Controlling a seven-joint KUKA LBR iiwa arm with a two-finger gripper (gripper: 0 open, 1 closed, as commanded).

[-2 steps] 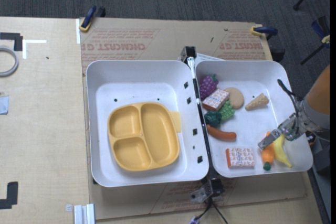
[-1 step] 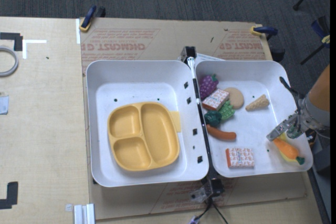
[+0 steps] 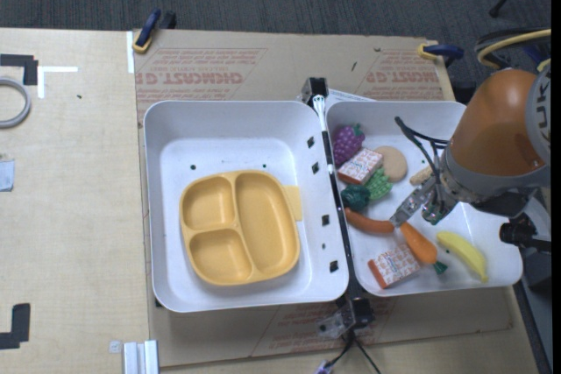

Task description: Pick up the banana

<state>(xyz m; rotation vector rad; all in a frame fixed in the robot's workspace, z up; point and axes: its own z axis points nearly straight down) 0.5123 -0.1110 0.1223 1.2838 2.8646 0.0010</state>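
1. A cardboard-covered worktop [image 3: 210,66] carries two white bins; the left bin [image 3: 158,188] holds a yellow divided plate [image 3: 238,226], the right bin [image 3: 504,276] a crowd of toy food.
2. The banana [image 3: 463,254] lies near the right bin's front right corner, just beside a carrot [image 3: 419,243].
3. The gripper [image 3: 419,208] hangs over the carrot, left of the banana; whether its fingers stand apart or together I cannot tell.
4. Risk: descending here would likely catch the carrot instead, or nudge the banana against the bin wall.
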